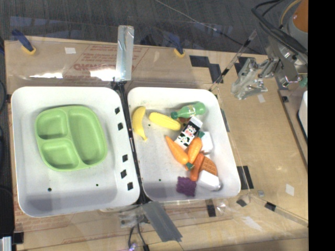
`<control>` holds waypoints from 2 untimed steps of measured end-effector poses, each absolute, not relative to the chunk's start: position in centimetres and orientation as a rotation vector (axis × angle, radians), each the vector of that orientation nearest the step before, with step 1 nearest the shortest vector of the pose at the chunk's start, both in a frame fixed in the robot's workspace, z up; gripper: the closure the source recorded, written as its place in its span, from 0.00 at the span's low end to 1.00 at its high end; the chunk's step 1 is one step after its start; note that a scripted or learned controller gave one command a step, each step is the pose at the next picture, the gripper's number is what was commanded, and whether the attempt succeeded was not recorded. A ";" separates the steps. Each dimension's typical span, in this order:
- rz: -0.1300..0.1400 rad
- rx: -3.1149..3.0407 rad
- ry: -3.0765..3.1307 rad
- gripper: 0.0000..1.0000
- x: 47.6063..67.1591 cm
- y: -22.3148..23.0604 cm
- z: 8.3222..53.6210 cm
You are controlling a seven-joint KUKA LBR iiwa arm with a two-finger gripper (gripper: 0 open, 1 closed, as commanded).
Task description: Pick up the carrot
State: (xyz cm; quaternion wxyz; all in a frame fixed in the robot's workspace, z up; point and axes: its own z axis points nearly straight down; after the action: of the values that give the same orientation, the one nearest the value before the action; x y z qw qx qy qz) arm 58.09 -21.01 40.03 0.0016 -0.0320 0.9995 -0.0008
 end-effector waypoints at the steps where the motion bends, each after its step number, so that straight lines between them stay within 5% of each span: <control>1: 0.007 -0.220 3.142 1.00 65.7 -20.9 30.6; 2: -0.003 -0.650 3.068 1.00 65.8 -20.8 32.7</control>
State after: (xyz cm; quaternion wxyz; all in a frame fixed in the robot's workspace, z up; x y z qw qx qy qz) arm 65.83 -20.81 32.70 0.0027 -0.2073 0.9783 -0.0011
